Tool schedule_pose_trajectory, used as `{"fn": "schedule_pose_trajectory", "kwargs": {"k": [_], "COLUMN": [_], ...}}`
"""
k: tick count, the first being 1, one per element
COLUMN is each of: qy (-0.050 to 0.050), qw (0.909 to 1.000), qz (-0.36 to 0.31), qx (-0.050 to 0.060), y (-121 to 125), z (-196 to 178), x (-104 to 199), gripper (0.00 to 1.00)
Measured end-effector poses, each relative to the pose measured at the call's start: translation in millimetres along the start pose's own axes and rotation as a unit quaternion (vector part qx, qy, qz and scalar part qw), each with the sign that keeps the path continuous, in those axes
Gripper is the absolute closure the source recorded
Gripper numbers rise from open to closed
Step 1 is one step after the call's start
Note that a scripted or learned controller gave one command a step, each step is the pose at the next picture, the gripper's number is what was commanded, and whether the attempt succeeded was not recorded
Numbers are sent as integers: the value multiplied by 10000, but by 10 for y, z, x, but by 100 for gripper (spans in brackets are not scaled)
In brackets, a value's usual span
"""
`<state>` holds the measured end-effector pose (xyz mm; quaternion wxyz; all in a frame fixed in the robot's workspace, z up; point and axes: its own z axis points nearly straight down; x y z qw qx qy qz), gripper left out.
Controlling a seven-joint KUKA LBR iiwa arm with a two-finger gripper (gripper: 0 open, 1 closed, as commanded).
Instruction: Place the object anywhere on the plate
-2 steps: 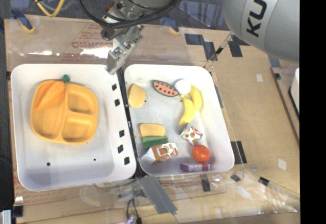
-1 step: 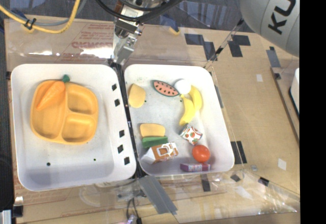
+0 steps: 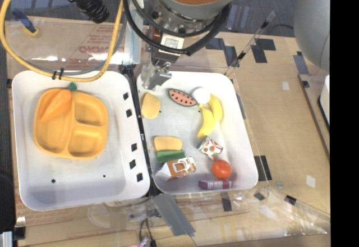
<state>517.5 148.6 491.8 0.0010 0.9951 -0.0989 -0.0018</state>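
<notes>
Camera view from above: my gripper (image 3: 154, 77) hangs at the top left corner of the right bin (image 3: 241, 128), just above a pale yellow chip (image 3: 150, 105), a flat rounded slice of toy food lying beside the bin's left wall. I cannot tell how my gripper is set, and nothing shows in its hold.

I take the chip to be the object to move, since it lies directly under me, though that is a judgement. It looks like light, stiff plastic, smooth and probably slippery. Being thin and flat against the floor, it offers little to pinch; I judge the best hold is across its narrow width, at the edges near its middle. The wall close beside it may crowd one side of my approach.

It is cream-yellow, oval, slightly broader at the bottom, matte, without markings.

The plate (image 3: 70, 122), orange with three compartments, sits in the left bin (image 3: 33, 184), well apart from the chip, with an orange carrot (image 3: 54, 103) already lying in its upper left compartment.
</notes>
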Motion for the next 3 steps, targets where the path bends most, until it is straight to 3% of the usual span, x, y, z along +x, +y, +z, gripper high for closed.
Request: {"fn": "schedule_pose_trajectory", "kwargs": {"k": [1, 2, 3], "qy": [-20, -42, -7], "qw": [10000, 10000, 10000], "qz": [-8, -8, -14], "qx": [0, -6, 9], "y": [-9, 148, 135], "z": [815, 2202, 2170], "x": [-323, -343, -339], "gripper": [100, 100, 0]}}
